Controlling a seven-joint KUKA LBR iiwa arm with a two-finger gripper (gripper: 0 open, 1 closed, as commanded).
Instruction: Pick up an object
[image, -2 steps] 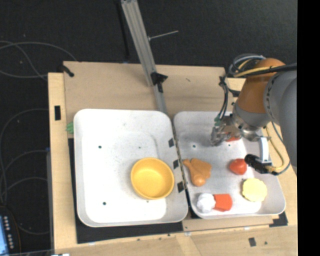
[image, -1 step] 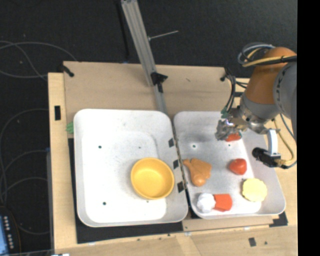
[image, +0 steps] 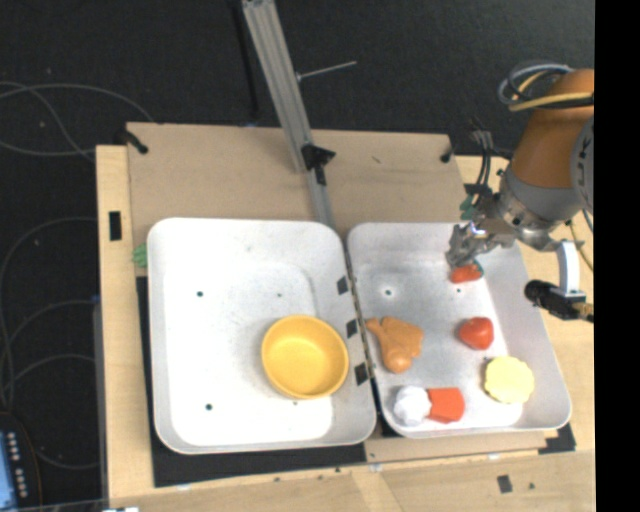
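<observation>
In the right bin (image: 530, 300), the gripper (image: 466, 256) stands over a small red piece (image: 464, 273); whether it grips cannot be told. Nearer the camera lie one rounded red lump (image: 476, 332), one pale yellow disc (image: 509, 380), one orange block (image: 447, 404), one white ball (image: 410, 404) and one tan lumpy shape (image: 396, 341). One smooth yellow bowl (image: 304, 356) sits left of this bin.

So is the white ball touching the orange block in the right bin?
Touching. The camera view shows the white ball pressed against the orange block along the right bin's near edge, with no bin floor visible between them.
</observation>
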